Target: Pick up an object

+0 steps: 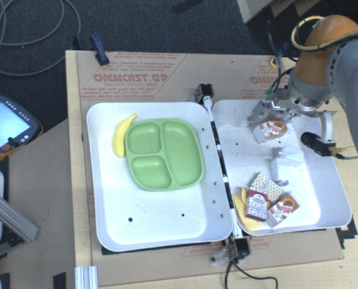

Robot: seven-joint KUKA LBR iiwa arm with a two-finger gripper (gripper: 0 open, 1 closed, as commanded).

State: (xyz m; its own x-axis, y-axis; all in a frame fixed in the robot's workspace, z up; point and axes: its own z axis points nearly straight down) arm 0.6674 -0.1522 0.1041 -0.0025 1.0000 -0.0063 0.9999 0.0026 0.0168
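So the small white packet with the red-orange print (271, 129) is sitting up at about 12 o'clock in the right bin (329, 188), and the hand (274, 114) is right on top of it, low over its upper edge. Can't tell how the hand is set or whether it's actually got the packet, the metal bits blend into the wrapper from this angle.

Down from there, roughly mid-bin, there's a pale grey-white wrapped thing (285, 161), and at 6 to 7 o'clock in the same bin a little pile: a checkered red-and-white packet (266, 187), a red box (257, 207), another white-and-red packet (283, 208), all lying on something flat and yellow (243, 214).

The left bin (160, 221) has a green divided plate (165, 154) in the upper middle, three compartments, with a banana (121, 133) at its 10 o'clock, touching the rim or just beside it.

The arm (332, 53) comes in from 2 o'clock, orange band above grey wrist, with a black cable piece (317, 143) hanging near the right bin's edge.

The surface (160, 80) under both bins is a brown board with red printed lettering, a blue clamp (98, 49) at its 11 o'clock corner. Around it: dark carpet floor (142, 11), a loop of grey cable (28, 29) at top left, and a handheld screen unit (7, 128) at 9 o'clock.
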